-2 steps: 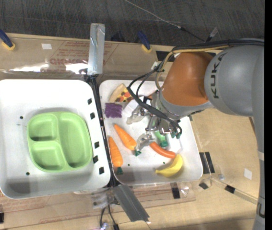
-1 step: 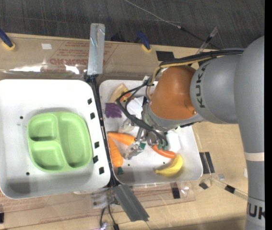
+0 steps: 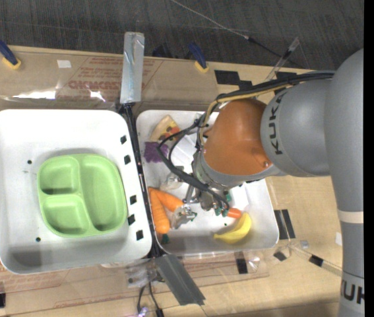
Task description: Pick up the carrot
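The orange carrot (image 3: 160,207) lies in the right bin (image 3: 260,197), against its left wall near the front. My gripper (image 3: 187,214) hangs low under the arm's orange band, its tip just right of the carrot and touching or almost touching its side. The wrist hides much of the gripper. I see nothing lifted off the bin floor.
A yellow banana (image 3: 237,228) and a small red-orange item (image 3: 233,212) lie to the gripper's right. A pizza slice (image 3: 165,127) and a purple piece (image 3: 154,152) sit at the bin's back left. The left bin (image 3: 2,177) holds a green divided plate (image 3: 81,193).
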Controlling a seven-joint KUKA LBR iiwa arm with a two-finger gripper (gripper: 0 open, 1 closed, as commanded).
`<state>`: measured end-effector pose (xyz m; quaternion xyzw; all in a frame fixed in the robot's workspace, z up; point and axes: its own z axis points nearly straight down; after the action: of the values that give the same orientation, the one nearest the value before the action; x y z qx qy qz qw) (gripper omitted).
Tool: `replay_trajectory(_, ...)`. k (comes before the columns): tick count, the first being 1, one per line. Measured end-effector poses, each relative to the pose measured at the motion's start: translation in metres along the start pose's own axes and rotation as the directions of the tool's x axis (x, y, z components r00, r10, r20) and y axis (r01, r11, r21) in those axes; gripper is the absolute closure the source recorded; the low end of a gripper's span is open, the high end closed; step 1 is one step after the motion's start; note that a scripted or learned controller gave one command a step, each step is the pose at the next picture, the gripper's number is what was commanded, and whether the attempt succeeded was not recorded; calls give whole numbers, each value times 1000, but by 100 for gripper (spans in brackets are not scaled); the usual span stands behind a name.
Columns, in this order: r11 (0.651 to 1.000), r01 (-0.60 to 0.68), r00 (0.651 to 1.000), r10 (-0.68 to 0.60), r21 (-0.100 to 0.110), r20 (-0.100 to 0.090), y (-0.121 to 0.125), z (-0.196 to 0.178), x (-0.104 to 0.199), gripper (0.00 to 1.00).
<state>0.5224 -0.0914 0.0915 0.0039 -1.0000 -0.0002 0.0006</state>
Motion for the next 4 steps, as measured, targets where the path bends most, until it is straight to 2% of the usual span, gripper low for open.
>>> replay_trajectory(1,998,-66,998,66,1,4,-1,0,39,0)
replay_trajectory(2,1000,6,1000,-6,1,3,0,-1,29,0)
replay_trajectory(3,984,179,984,-179,1,4,-2,-1,20,0)
replay_trajectory(4,869,494,869,-494,4,7,-5,-1,22,0)
